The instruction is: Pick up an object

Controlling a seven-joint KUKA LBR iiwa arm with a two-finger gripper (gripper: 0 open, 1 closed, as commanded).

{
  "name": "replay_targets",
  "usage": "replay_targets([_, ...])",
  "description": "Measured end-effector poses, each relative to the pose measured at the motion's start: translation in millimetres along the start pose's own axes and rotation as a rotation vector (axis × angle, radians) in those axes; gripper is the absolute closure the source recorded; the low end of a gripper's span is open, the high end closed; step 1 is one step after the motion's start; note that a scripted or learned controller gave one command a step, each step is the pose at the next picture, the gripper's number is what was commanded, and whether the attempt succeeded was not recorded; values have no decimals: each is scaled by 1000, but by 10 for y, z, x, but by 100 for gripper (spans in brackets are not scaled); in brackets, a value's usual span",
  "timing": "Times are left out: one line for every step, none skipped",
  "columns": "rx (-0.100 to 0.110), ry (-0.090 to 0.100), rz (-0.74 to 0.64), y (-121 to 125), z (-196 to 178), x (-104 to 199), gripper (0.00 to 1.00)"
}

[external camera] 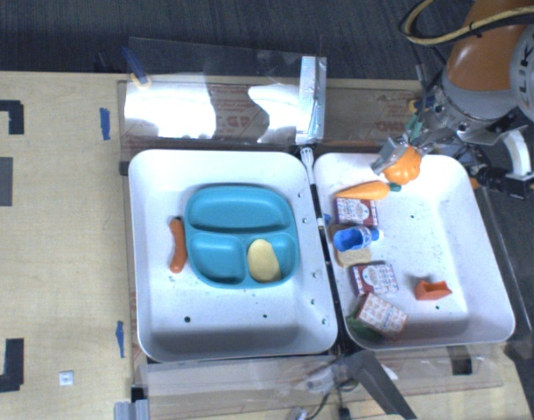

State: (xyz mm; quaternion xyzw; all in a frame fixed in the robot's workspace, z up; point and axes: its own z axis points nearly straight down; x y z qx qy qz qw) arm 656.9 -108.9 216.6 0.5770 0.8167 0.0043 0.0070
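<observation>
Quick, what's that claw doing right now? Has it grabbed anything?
Gripper: shut on the orange toy, lifted above the right bin.

You could read almost nothing here. The red-and-white packets (355, 210) in the right bin (477, 261) carried print, but it was too small and blurred to make out. Faint red lettering on the cardboard (241, 122) behind the bins was likewise illegible.
</observation>
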Motion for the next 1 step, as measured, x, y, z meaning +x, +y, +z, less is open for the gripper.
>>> replay_targets([15,9,-186,58,320,725,100])
